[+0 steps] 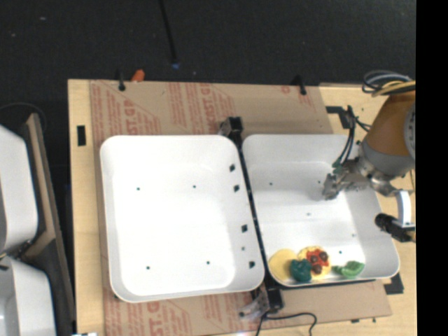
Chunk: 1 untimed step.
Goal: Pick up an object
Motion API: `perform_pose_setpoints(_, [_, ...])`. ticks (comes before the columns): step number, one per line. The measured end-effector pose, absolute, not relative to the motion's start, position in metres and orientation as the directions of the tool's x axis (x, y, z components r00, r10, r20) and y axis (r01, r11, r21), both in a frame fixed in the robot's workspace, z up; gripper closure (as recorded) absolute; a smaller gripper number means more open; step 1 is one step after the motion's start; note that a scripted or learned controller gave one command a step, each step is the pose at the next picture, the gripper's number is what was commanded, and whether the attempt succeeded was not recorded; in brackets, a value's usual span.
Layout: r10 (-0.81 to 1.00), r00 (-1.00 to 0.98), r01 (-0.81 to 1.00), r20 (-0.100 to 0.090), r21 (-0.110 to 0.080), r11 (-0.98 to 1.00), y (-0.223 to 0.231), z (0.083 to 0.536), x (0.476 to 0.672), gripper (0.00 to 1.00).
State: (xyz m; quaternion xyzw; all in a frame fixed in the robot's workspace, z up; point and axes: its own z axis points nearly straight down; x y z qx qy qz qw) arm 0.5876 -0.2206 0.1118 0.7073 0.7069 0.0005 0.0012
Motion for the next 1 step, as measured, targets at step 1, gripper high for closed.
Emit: perform_pose_setpoints(1, [1.000, 0.001, 1.000, -0.002, 0.006, -0.001, -0.2252, 0.1747, 0.5889, 1.00])
